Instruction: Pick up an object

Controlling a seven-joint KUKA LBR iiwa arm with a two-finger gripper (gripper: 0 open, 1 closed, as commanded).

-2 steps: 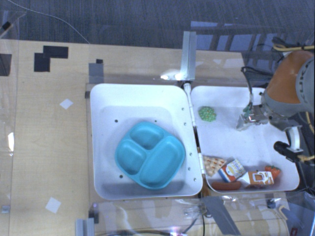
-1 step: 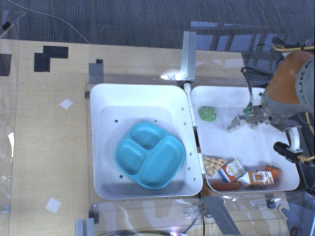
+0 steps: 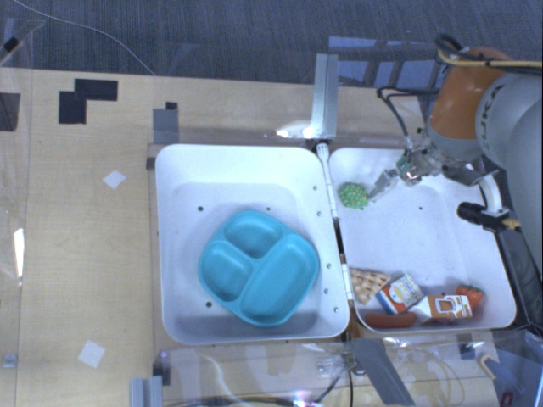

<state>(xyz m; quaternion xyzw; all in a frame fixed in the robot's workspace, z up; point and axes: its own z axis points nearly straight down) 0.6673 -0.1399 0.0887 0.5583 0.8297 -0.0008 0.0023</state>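
Two shallow white bins are seen side by side on a pale wooden desk (image 3: 76, 253), with a metal divider running between them. The grey arm (image 3: 509, 125), marked by an orange band, is reached in from the right over the right bin (image 3: 424, 244). Its tool (image 3: 379, 186) is lowered at a slant toward the upper left part of that bin, the tip lying just beside a small green bumpy ball (image 3: 353, 196) that looks like a broccoli floret or a knobbly toy. Whether the tool is touching the ball cannot be told, and the state of the tool cannot be made out at this scale.

Along the near edge of the right bin several smaller things are gathered: a tan waffle-patterned piece (image 3: 368, 284) at the left, a small carton (image 3: 400, 294) printed in white, blue and orange beside it, a reddish sausage-shaped piece (image 3: 392, 320) below, and an orange box (image 3: 450, 307) to the right, with a small red piece just beside it.

In the left bin (image 3: 195, 185) a smooth light-blue plastic plate (image 3: 259, 266) with three compartments and rounded corners is laid, turned at an angle.
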